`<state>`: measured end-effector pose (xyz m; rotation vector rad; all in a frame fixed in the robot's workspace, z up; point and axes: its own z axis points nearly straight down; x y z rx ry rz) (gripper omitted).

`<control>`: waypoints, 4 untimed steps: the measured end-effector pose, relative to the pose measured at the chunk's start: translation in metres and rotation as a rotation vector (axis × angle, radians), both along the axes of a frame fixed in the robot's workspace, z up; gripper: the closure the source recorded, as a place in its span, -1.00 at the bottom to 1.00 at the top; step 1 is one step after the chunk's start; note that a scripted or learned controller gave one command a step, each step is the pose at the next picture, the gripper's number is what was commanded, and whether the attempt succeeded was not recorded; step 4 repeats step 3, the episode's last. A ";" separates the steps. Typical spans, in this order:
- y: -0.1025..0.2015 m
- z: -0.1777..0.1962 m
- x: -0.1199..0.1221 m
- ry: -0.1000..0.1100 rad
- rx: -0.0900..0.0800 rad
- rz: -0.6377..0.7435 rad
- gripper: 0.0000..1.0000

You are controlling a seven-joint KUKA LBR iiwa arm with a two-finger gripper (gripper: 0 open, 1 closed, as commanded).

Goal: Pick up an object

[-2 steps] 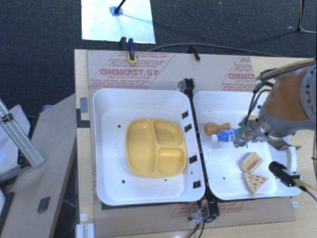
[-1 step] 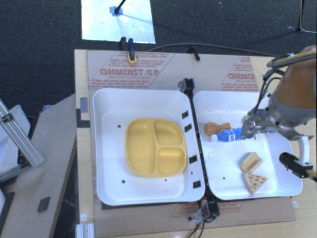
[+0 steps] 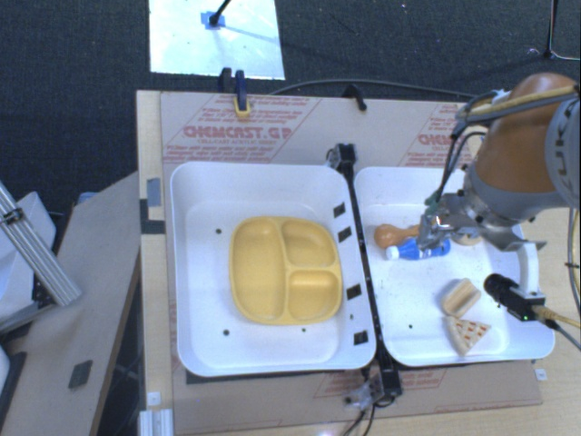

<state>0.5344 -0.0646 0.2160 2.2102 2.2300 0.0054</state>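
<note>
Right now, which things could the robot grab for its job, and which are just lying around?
For the job:
gripper, low in the right bin
blue bottle
brown drumstick toy
tan bread piece
pizza slice toy

Just lying about:
yellow divided plate in the left bin
clamp at the board's back edge

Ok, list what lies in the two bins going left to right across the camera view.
Yellow divided plate in the left bin → brown toy drumstick → blue bottle, under the gripper → pizza slice, in the right bin.
</note>
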 end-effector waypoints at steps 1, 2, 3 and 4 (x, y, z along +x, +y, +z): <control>0.052 0.012 0.011 0.001 0.001 0.000 1.00; 0.105 0.022 0.019 0.001 0.001 0.001 1.00; 0.165 0.026 0.031 0.001 0.002 0.002 1.00; 0.165 0.026 0.031 0.001 0.002 0.002 1.00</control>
